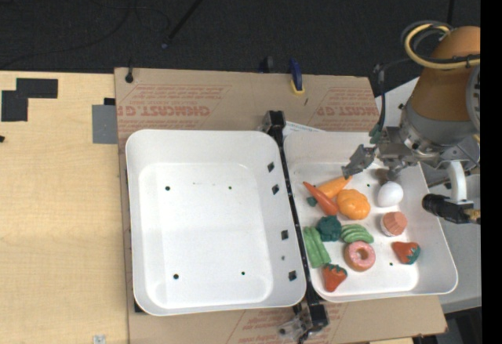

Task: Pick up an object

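The right bin (439, 276) holds several toy foods. An orange carrot (333, 186) lies beside a red pepper (317, 195), with an orange (353, 204) and a white egg (389, 194) close by. Lower down are a broccoli (329, 227), a green cucumber (316, 247), a pink donut (361, 256) and two strawberries (334, 277) (406, 252). My gripper (378, 162) hangs over the bin's far part, just above the carrot and the egg. It is open, its grey fingers (358, 161) spread apart with nothing between them.
The left bin (141, 178) lies next to the right one, with a black clip rail (281, 178) between them. A pink-red round piece (394, 223) and a sliced green piece (358, 234) also lie in the right bin. Cardboard (196, 103) underlies both bins.
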You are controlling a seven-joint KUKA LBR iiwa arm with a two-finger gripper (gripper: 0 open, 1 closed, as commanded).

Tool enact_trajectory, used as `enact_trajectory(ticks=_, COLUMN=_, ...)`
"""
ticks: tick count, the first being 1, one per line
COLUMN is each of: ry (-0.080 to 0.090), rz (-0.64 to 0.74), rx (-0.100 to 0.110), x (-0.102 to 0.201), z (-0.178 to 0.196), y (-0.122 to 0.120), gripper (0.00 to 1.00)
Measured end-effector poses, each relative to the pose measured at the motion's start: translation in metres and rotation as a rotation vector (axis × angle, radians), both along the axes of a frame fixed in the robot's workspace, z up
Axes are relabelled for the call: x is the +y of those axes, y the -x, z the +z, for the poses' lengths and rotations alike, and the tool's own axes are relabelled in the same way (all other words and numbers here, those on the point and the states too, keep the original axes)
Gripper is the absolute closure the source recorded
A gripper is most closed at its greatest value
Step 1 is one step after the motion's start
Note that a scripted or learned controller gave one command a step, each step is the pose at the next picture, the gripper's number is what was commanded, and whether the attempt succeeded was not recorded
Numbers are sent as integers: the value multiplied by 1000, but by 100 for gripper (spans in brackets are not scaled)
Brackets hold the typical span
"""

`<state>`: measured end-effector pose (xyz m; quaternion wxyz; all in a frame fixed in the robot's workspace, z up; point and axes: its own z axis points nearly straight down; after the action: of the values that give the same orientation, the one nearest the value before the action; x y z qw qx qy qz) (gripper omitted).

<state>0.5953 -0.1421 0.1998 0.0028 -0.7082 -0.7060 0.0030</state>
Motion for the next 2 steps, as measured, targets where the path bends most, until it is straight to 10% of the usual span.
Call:
enact_trajectory(ticks=1, ry=-2, rz=8, rx=-3, x=47, z=-119, y=-46, gripper=0)
enact_trajectory(ticks=2, ry=-1, rz=2, rx=-5, x=43, z=-102, y=-46, gripper=100)
